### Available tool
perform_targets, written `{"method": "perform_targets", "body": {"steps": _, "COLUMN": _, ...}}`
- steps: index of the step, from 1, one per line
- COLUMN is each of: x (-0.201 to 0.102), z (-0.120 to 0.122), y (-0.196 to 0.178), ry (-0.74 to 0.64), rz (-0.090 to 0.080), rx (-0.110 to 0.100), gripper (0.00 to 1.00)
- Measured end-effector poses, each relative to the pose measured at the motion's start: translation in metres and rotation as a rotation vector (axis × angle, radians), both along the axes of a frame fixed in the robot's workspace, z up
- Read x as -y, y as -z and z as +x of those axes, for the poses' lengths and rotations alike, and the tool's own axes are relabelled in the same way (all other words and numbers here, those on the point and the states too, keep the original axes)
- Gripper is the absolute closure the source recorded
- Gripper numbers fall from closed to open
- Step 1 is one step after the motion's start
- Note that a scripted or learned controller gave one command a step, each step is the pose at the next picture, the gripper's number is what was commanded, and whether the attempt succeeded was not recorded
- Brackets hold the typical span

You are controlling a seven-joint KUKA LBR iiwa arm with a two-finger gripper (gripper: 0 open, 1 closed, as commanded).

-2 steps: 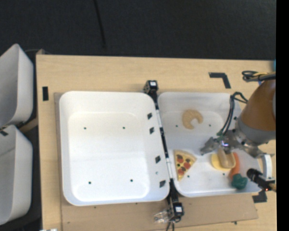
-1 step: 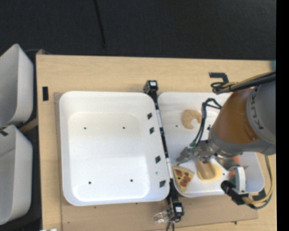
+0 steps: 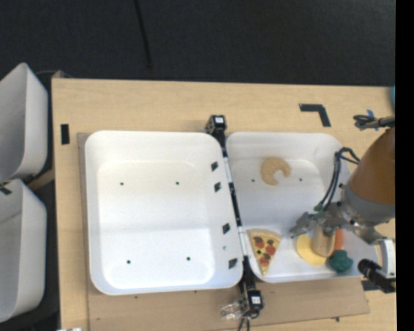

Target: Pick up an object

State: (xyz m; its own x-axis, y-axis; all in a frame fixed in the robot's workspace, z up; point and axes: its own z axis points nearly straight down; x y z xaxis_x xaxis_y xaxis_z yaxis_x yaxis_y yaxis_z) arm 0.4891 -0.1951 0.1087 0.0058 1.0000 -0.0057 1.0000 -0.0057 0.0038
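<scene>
The right bin [image 3: 296, 147] holds a tan croissant-shaped piece [image 3: 275, 170] near its back, a pizza slice toy [image 3: 264, 247] at its front left corner, and a yellow piece [image 3: 308, 252], an orange piece [image 3: 339, 238] and a teal piece [image 3: 341, 261] at its front right. My gripper [image 3: 322, 242] is down in that front right cluster, directly over the yellow piece and beside the orange one. The arm's orange band [image 3: 374, 171] rises above it at the right.
The left bin [image 3: 96, 205] lies beside the right one, joined by a black-clipped divider [image 3: 229, 198]. A black bracket mark [image 3: 315, 112] sits on the wooden bench behind the right bin. White shapes [image 3: 10, 185] stand off the bench's left edge.
</scene>
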Motion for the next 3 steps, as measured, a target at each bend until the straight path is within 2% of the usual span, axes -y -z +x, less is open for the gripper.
{"method": "perform_targets", "body": {"steps": 1, "x": 0.038, "z": 0.003, "y": -0.173, "ry": -0.006, "rz": -0.006, "rx": 0.016, "gripper": 0.0}}
{"method": "perform_targets", "body": {"steps": 2, "x": 0.021, "z": -0.002, "y": -0.034, "ry": -0.006, "rz": 0.009, "rx": -0.013, "gripper": 0.0}}
{"method": "perform_targets", "body": {"steps": 3, "x": 0.024, "z": 0.001, "y": -0.053, "ry": -0.003, "rz": 0.005, "rx": 0.0, "gripper": 1.0}}
